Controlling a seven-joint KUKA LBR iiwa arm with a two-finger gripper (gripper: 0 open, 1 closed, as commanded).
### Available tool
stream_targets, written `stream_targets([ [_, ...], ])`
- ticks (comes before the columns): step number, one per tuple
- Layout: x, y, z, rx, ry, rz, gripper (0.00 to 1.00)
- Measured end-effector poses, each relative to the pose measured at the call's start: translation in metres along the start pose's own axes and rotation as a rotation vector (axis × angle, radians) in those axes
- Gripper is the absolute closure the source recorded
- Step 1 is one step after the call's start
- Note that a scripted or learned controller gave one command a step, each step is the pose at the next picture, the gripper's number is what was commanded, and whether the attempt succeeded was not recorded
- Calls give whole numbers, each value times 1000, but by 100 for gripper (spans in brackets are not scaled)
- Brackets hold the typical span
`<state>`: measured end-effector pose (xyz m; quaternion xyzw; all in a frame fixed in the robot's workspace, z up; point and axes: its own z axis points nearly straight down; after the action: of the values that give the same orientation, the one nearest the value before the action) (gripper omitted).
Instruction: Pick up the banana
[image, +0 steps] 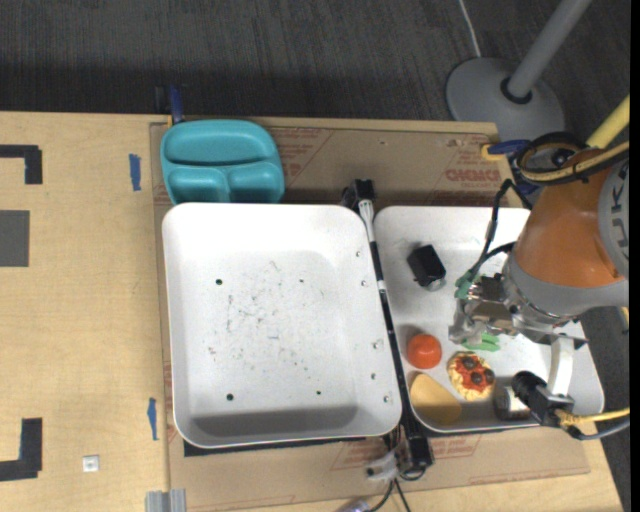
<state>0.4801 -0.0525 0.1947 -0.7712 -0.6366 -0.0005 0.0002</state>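
The arm (575, 240) reaches over the right bin (455, 225) from its right edge, and the gripper (478, 325) hangs low above the middle of that bin; whether it is open or shut cannot be told from this angle, since metal parts and wires hide the tips.

The banana (432, 393) appears to be the yellow wedge lying flat against the bin's near edge, toward the near left corner (it could be another yellow toy, the shape is not clear). It is crowded: a red-orange ball (424, 350) sits just beside it toward the middle, and a small round pizza toy (470, 374) touches or nearly touches its right side. A black block (426, 265) lies apart, nearer the far edge. The left bin (200, 330) and a teal tray (222, 160) beyond its far edge play no part.

The gripper is not over the banana; it stands above the pizza toy and ball instead. Descending from here would likely clamp the wrong thing or knock the ball away. Even once lined up, the banana lies low against the bin wall, so one side of the gripper may strike the rim or the neighbouring toys, and the curved skin may slip out of a shallow pinch
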Motion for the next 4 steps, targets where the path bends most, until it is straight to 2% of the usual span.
stream_targets([
  [4,1,4,-41,-10,0,-2,100],
])
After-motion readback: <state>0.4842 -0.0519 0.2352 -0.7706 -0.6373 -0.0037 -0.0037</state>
